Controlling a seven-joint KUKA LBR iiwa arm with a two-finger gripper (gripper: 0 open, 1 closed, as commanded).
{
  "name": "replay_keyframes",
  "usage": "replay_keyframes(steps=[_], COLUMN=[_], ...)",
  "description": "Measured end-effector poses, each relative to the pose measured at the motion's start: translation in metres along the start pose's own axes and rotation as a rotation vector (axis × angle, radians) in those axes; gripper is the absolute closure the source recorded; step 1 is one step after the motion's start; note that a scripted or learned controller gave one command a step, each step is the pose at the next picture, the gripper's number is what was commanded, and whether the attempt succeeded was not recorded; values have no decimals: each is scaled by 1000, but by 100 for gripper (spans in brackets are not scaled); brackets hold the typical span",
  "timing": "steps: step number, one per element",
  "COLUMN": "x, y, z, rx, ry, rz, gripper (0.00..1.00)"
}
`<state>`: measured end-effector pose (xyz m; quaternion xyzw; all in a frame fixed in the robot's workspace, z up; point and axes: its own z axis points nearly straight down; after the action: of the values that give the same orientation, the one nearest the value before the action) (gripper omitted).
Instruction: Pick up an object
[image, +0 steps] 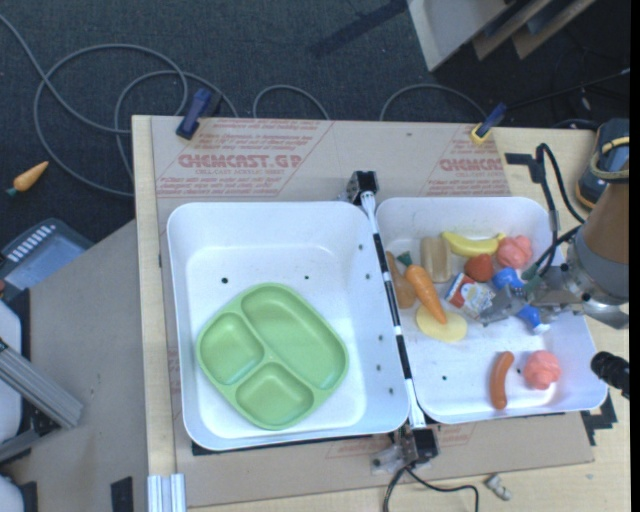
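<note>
Here the arm's hand (505, 305) hangs low over the crowded right white bin (560, 400); whether it pinches anything, one cannot tell. The toys huddle close, so a grab may snag two or slip. Counted: one yellow plastic banana (470, 242), one orange toy carrot (424, 290), one sausage (500, 379), one green divided plate (272, 355).

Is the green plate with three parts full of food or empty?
Empty. The green three-part plastic plate lies flat in the left white bin, and all three compartments show bare green.
</note>
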<state>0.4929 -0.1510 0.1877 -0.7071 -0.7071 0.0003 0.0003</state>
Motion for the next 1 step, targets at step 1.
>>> replay_keyframes(steps=[1], x=[-30], y=[-14], z=[103], rx=[-1], ry=[0], rz=[1], gripper=[0])
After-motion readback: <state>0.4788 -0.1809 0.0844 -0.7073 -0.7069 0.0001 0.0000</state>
